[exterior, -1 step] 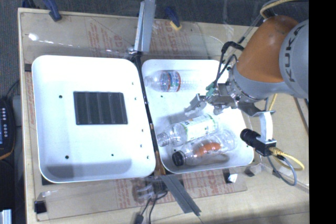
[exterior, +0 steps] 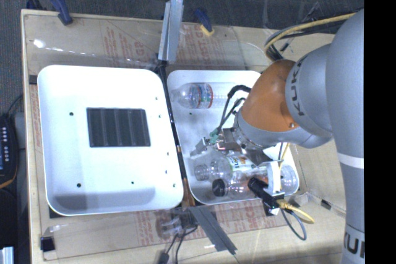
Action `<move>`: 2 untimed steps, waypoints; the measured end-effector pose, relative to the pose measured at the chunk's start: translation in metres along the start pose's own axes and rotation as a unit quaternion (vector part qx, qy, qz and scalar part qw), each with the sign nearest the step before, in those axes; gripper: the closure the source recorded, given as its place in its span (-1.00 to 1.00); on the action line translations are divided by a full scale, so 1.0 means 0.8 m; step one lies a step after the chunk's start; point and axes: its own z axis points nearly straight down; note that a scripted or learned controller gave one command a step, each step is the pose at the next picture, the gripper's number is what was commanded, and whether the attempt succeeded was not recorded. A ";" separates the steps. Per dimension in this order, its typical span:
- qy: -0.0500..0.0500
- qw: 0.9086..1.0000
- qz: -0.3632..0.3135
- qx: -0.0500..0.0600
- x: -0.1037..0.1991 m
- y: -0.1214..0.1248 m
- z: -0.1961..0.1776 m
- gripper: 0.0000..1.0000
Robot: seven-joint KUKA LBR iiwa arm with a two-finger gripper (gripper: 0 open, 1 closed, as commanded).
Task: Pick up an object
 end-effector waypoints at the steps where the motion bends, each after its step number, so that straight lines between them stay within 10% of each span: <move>1: 0.000 1.000 0.007 0.001 -0.065 0.001 -0.026 -1.00; 2: 0.000 0.998 -0.062 0.002 -0.079 0.073 0.033 -1.00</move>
